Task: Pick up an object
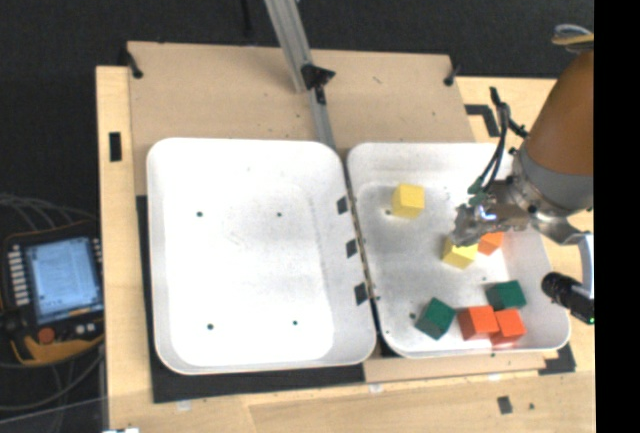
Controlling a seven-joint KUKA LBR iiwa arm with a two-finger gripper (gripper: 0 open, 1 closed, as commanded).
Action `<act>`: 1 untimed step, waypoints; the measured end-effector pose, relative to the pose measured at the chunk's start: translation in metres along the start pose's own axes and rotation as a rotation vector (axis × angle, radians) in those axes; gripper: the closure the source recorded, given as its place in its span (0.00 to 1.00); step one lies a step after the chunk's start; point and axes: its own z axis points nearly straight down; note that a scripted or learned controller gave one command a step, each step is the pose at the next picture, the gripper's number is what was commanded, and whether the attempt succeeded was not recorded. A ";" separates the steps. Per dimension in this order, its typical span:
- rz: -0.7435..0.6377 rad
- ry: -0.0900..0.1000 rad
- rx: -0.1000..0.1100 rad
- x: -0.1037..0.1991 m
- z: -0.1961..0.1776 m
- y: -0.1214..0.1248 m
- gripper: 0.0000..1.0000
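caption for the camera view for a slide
Gripper low over small yellow block in the right bin, among scattered coloured blocks.

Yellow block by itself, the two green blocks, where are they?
Lone yellow block [408,200], camera view, top face.
Left green block [435,318], camera view, top face.
Right green block [507,294], camera view, top face.

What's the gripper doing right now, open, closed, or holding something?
Gripper: cannot be told; it sits low in the right bin, just above a yellow block.
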 end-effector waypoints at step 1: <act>0.000 0.000 0.000 0.041 0.003 0.000 1.00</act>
